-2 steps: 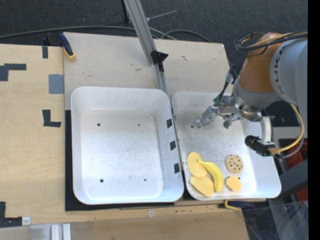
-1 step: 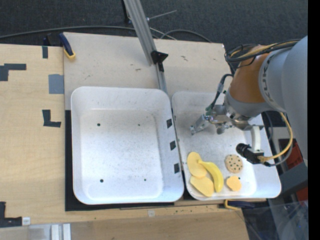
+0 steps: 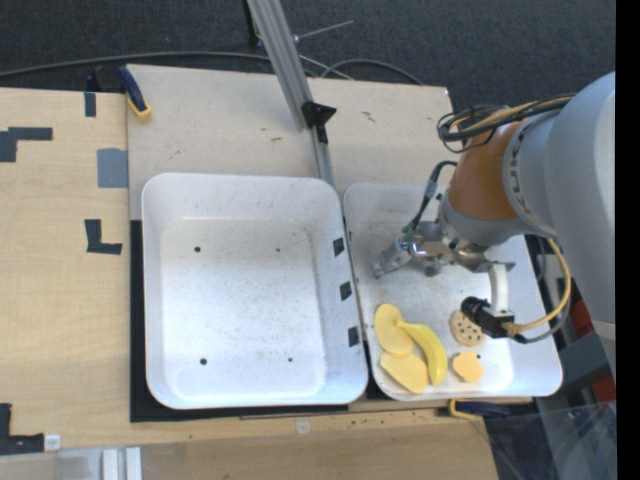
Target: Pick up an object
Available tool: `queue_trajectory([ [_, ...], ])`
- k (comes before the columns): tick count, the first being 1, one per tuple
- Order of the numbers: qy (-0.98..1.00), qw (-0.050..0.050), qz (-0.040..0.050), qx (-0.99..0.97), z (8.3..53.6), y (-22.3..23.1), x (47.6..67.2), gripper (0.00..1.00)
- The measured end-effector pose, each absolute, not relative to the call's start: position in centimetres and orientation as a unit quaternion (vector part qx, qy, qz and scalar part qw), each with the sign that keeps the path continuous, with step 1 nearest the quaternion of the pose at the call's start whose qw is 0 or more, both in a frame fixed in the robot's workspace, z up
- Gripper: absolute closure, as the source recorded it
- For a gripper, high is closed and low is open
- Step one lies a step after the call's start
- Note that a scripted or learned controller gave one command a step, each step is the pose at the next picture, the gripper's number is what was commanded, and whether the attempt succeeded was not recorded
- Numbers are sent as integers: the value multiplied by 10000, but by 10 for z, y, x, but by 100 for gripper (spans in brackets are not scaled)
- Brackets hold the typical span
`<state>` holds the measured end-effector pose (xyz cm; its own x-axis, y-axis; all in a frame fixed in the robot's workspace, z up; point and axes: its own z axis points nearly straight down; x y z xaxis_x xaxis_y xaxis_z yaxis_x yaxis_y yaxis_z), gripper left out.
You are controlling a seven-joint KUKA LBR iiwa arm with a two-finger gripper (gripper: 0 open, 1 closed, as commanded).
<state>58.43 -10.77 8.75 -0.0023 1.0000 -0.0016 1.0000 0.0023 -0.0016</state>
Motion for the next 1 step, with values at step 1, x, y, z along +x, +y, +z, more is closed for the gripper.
queue_trajectory([
  [1, -7085, 3, 7, -7057, 99, -107, 585, 100],
])
